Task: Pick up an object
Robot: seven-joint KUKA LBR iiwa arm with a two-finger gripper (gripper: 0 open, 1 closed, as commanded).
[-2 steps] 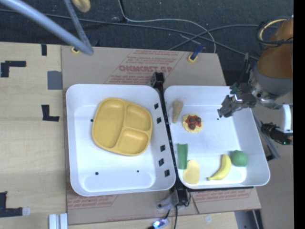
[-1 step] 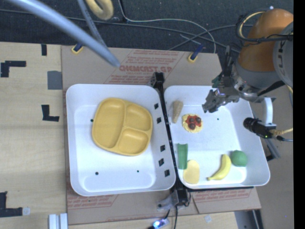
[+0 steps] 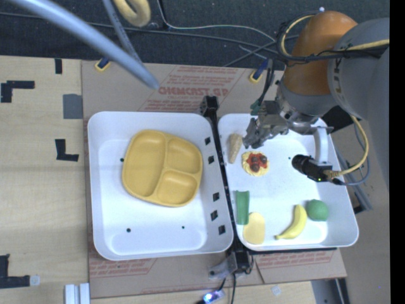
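Round pastry toy with red topping (image 3: 255,163), judged the likeliest target, lying flat at about ten o'clock in the right white bin (image 3: 338,233). Directly above it, at its twelve o'clock, the gripper (image 3: 258,138) on a grey arm with an orange band, reaching in from three o'clock. Whether open or closed cannot be told from this slanted overhead angle; nothing visibly held. Just beside the pastry at its ten o'clock, a pale bread roll toy (image 3: 235,147) close against the bin's left wall. Elsewhere in the same bin: green block (image 3: 242,208) at eight o'clock, pale yellow piece (image 3: 254,228) at seven, banana (image 3: 292,223) at six, green round toy (image 3: 317,209) at four. In the left white bin (image 3: 104,233), a yellow divided plate (image 3: 161,168), well apart from the gripper. Risks from here, as judgement: low, flat target, so likely to slip out or be pushed along the floor rather than lifted; descent slightly off toward ten o'clock could strike the roll or catch both pieces; too deep a descent could press into the bin floor.
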